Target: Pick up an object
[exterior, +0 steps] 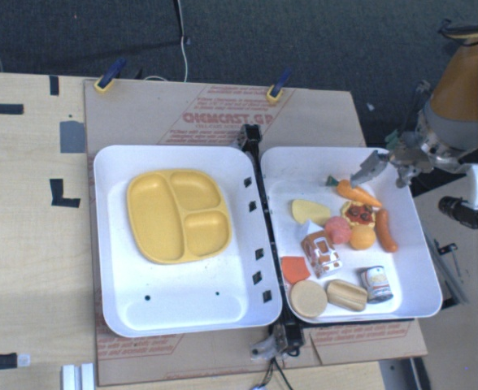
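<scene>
Pincer (383,162) hangs over right bin's (278,169) upper right corner, just above the toy carrot (354,191); can't tell its state, nothing seen in it. Carrot lies in right bin beside sausage (384,230), yellow wedge (309,210), small can (376,283), bread roll (346,295). Yellow divided plate (177,214) sits in left bin (121,307).

Arm (458,88) cut off at the right edge; pink toy (337,230) too small to identify.
</scene>
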{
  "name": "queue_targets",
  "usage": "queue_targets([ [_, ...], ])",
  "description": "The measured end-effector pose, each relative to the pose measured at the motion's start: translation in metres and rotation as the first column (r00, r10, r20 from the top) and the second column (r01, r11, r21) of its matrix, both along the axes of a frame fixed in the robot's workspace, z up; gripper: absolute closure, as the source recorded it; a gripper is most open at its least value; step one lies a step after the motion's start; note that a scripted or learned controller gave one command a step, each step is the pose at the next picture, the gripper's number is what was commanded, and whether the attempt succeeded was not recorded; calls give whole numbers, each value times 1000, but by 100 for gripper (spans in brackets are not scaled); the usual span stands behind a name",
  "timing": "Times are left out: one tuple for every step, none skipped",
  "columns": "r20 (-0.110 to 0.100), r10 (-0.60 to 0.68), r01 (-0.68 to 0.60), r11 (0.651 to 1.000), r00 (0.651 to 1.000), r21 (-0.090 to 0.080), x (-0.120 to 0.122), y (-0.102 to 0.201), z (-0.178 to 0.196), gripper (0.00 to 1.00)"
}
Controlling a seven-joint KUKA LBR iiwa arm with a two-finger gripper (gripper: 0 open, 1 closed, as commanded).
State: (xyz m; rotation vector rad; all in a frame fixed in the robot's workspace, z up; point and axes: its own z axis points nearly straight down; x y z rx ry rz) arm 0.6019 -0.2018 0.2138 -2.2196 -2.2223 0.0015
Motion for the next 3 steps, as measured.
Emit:
queue_targets([
  [1,0,0,1000,1000,-2,9,-10,-135,0],
  [-28,2,-2,1000,1000,-2,62,38,-132,0],
  [-34,0,0,1000,999,4,60,37,-123,100],
])
